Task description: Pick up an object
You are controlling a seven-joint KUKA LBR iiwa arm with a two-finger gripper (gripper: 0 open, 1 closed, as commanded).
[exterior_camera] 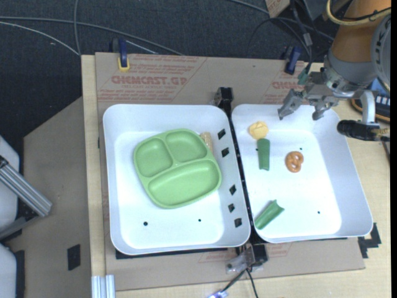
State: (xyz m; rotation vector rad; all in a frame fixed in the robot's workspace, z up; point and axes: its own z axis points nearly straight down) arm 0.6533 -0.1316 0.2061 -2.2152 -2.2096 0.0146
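Observation:
The right bin (347,185) holds a yellow lump (258,129) near its far left, a green stick (264,154) just below it, an orange pretzel (294,161) at the middle, and a green wedge (268,214) near the front left. My gripper (304,108) hangs over the bin's far edge, open, fingers spread with nothing between them. It is up and to the right of the yellow lump.
The left bin (121,166) carries a green divided plate (177,167) with a tan object (206,141) at its far right edge. A black clamp strip (228,160) runs between the bins. Blue clamps (124,58) hold the cardboard base.

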